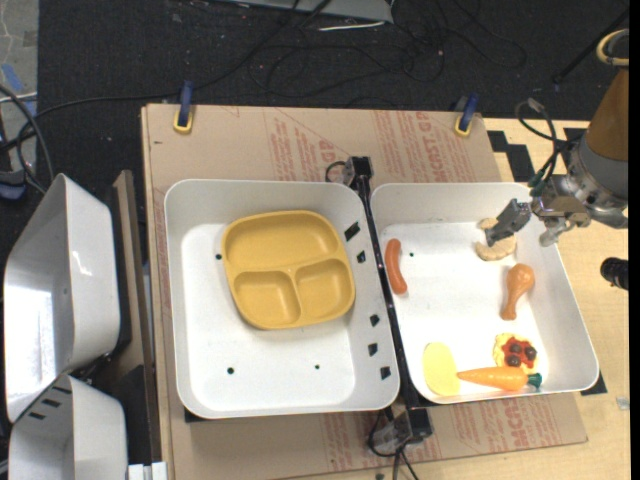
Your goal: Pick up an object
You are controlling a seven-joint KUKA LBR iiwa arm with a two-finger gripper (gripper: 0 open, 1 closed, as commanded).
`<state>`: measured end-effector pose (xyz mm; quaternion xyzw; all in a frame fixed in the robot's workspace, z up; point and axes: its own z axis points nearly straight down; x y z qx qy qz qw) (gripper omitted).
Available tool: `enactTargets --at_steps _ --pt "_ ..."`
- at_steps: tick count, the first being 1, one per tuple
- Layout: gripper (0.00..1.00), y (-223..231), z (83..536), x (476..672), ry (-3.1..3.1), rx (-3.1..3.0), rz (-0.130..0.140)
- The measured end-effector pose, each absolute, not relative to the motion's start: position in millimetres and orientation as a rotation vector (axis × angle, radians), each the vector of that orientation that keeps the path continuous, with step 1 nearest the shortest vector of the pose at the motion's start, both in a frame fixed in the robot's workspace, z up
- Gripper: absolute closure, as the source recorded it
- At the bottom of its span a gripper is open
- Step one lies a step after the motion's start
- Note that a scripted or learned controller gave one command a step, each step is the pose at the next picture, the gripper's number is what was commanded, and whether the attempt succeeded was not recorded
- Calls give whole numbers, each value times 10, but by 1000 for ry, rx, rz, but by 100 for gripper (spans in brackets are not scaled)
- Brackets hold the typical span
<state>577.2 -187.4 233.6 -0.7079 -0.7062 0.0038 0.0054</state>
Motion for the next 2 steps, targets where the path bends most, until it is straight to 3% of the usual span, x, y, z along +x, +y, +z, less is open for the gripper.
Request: enactTargets --at_steps 1,2 --pt "0 -1869 2410 5799 -2223 -2221 1" --pt "0 -1817 1805 5732 -2218 -2219 4"
